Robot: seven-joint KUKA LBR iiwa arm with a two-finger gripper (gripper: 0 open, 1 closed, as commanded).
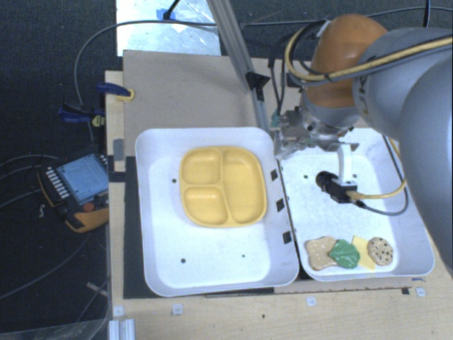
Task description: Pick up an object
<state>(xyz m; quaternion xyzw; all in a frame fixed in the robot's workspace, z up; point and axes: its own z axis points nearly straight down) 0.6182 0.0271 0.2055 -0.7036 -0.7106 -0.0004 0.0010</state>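
Along the near edge of the right bin (311,207), four small food-shaped pieces in a row, close together. From the side of the left bin (152,211): tan toast (320,252), shaped like a bread slice; crumpled green piece (345,253), touching the toast and partly over it; pale yellow cheese (363,245), mostly tucked behind the green piece; round cookie (381,250) with dark chips, just beside the cheese.

Left bin holds one yellow plate (223,186), rounded-square, three compartments, lying flat near the bin's middle.

Gripper (289,142) sits at the far corner of the right bin, beside the wall shared by the two bins, well apart from the food row. Whether it is spread or pressed together cannot be told from this angle; nothing is seen in its grasp.

Arm (403,69) fills the upper right and covers the far right part of that bin. Black clips (281,205) sit along the shared wall. Cardboard (184,91) lies beyond the bins. Off the bench to the left: a blue-faced device (79,179) and a blue clamp (113,89).
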